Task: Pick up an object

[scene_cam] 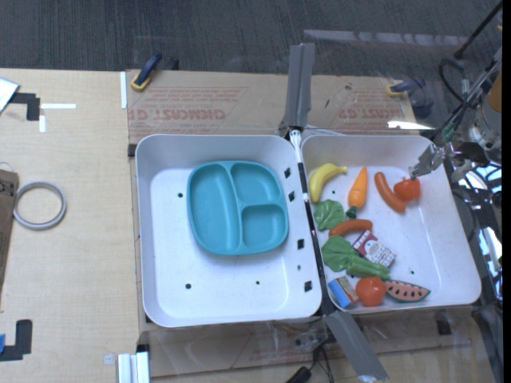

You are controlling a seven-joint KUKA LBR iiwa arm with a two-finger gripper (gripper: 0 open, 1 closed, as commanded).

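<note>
Tool (425, 164) sits at the right bin's (471, 271) upper right corner, just above the small tomato (408, 188); fingers too small and blurred, cannot tell its state. Nothing seen held. Right bin holds banana (323, 178), carrot (358, 187), sausage (388, 191) touching the tomato, greens (328, 214), watermelon slice (406, 292), a second tomato (370, 290) near the front. Left bin (160, 294) holds a teal divided plate (237, 207). Tape roll (37, 205) on the bench (72, 294) at left.
</note>
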